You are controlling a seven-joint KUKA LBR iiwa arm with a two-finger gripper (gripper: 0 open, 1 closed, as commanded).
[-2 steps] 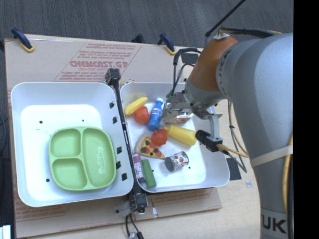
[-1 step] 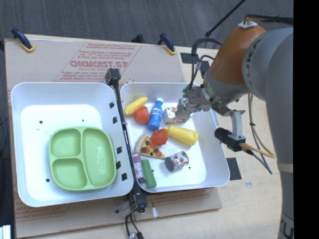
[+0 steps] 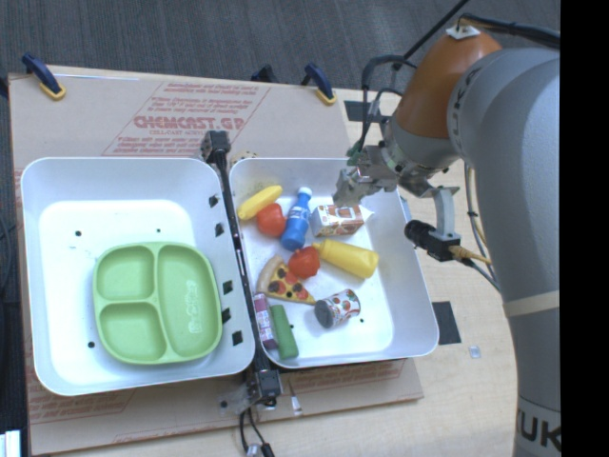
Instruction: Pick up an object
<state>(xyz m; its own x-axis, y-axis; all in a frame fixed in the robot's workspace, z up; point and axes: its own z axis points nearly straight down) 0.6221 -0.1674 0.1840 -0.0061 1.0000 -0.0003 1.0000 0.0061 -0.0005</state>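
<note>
The claw [image 3: 350, 185] hangs over the far right part of the right bin [image 3: 411, 298], and the small carton [image 3: 339, 220] lies just below and slightly left of it in the camera view, close enough that the two seem nearly to meet. Whether the claw is open or closed cannot be told from this angle, and nothing is seen in its grasp. The carton looks the likeliest thing to pick up: it lies on its side, its long axis running roughly left to right, so a grip across its short width would seem to suit. It is crowded. The blue bottle [image 3: 297, 219] stands just beside its left end, and the yellow bottle [image 3: 348, 257] lies just beneath it, with a red tomato [image 3: 304, 261], a pizza slice [image 3: 285, 282] and a small can [image 3: 338, 308] further toward the near side. A banana [image 3: 259, 201] and another red fruit [image 3: 271, 219] sit by the left wall. The left bin [image 3: 57, 217] holds a green divided tray [image 3: 157, 303]. Both bins rest on a cardboard sheet [image 3: 190, 122] clamped to the counter, above dark flooring.
</note>
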